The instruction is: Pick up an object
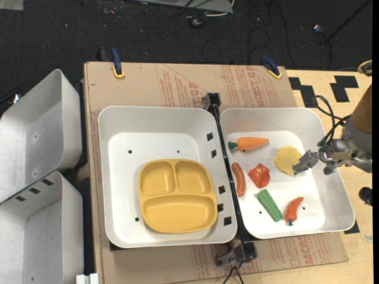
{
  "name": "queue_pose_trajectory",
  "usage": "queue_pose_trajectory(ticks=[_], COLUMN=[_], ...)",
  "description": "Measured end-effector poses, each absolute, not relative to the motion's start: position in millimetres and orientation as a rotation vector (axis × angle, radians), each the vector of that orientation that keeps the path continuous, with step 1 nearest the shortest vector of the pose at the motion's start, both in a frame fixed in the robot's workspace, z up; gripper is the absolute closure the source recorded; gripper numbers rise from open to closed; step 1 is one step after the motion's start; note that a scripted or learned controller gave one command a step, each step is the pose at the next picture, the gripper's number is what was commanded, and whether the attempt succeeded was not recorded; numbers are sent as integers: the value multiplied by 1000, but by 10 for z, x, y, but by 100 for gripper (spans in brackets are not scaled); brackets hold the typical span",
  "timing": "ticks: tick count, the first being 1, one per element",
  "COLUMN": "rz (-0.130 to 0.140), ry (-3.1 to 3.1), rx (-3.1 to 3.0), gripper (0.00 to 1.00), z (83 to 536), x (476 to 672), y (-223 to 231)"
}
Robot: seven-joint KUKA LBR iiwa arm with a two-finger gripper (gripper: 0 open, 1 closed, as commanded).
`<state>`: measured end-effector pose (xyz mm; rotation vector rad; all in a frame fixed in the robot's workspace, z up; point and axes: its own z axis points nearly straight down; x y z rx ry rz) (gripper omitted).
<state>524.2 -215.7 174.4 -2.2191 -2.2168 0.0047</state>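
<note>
A brown cardboard sheet (177, 81) covers the bench, held at its far edge by two yellow-and-blue clamps (118, 65). On it sit two shallow white plastic bins side by side. The left bin (115, 158) holds a yellow plastic divided plate with three compartments (177, 196), lying flat near the bin's middle. The right bin (331, 212) holds the small toy foods. The grey arm (361, 129) reaches in over that bin's right rim. Its gripper (305, 161) hangs low just beside the right edge of a pale yellow rounded piece (287, 160); whether its jaws are apart or together cannot be told from this angle, and nothing shows between them. An orange toy carrot with a green top (250, 143) lies near the far left of the bin. A reddish sausage (238, 178) lies along the left wall. A green flat stick (269, 205) lies aslant toward the near side. A red chilli pepper (294, 209) sits just right of it. A red strawberry-like piece (259, 175) rests between sausage and yellow piece.
</note>
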Motion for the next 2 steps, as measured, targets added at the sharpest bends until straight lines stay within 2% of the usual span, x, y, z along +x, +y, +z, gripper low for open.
queue_pose_trajectory(ticks=[1, 2], rz=[4, 0], ry=[-2217, -2221], rx=[-2219, -2222], gripper=[0, 100], z=[1287, 1417], x=[5169, 5185], y=[-2143, -2148])
